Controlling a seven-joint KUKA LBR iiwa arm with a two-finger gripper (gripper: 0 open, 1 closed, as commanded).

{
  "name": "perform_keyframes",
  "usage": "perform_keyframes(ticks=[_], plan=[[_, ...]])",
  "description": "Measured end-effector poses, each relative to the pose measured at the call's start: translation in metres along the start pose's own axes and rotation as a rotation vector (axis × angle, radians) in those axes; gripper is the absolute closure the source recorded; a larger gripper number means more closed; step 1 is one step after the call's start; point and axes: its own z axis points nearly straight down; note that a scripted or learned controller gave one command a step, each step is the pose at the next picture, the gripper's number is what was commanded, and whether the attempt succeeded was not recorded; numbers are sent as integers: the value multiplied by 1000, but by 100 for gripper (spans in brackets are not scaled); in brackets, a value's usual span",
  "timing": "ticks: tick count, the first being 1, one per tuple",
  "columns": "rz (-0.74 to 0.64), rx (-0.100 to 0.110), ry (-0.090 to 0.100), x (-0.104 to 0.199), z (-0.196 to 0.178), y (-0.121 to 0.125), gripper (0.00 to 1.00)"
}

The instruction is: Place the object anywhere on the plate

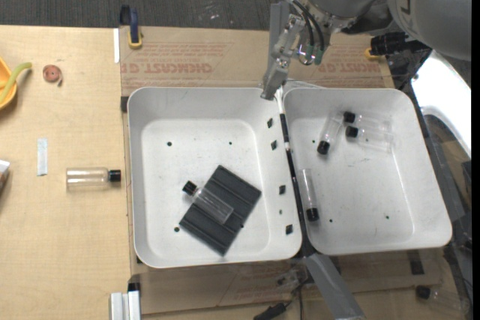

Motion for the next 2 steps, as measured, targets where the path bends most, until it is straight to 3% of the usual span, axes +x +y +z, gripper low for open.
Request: perform_keyframes(ticks=[1, 2], plan=[[-171, 0, 1, -16, -78, -82, 0], [-456, 0, 2, 27, -118, -167, 0]])
